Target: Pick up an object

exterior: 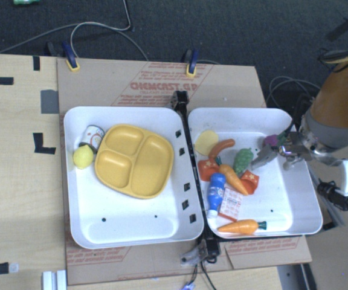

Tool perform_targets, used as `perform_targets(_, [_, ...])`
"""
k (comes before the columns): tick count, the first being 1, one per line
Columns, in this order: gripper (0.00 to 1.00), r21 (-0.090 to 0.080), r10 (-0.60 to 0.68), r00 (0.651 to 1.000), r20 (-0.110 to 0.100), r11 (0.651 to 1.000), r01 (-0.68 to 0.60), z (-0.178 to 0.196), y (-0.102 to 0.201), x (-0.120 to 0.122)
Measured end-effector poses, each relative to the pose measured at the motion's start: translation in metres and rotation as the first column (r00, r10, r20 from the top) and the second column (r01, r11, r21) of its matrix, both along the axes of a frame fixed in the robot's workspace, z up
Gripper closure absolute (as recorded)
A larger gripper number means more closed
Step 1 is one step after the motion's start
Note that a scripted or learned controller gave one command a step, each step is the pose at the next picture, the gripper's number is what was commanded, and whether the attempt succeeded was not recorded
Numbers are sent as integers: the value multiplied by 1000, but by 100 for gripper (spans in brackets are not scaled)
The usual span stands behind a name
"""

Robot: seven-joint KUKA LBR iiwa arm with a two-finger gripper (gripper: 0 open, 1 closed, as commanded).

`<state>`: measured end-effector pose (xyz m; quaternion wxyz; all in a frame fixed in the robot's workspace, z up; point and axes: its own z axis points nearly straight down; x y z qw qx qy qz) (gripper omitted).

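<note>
Just left of the fingers (269,154), grip state unclear: green broccoli (243,160), apart.

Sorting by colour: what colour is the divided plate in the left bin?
Yellow divided plate, seen in the camera view.

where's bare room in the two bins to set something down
Free: left white bin floor in front of the yellow divided plate; right white bin floor right of the orange toy carrot. Crowded: the right bin's left side.
</note>
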<state>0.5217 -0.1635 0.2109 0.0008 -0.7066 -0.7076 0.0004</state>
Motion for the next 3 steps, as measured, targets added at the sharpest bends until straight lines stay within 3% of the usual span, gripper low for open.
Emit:
perform_targets(1, [0,-5,-1,1000,13,1000,1,-112,30,2])
perform_targets(2, [0,-12,-6,1000,16,1000,6,-118,37,12])
perform_targets(3, [100,-16,-4,1000,30,1000,4,-105,37,16])
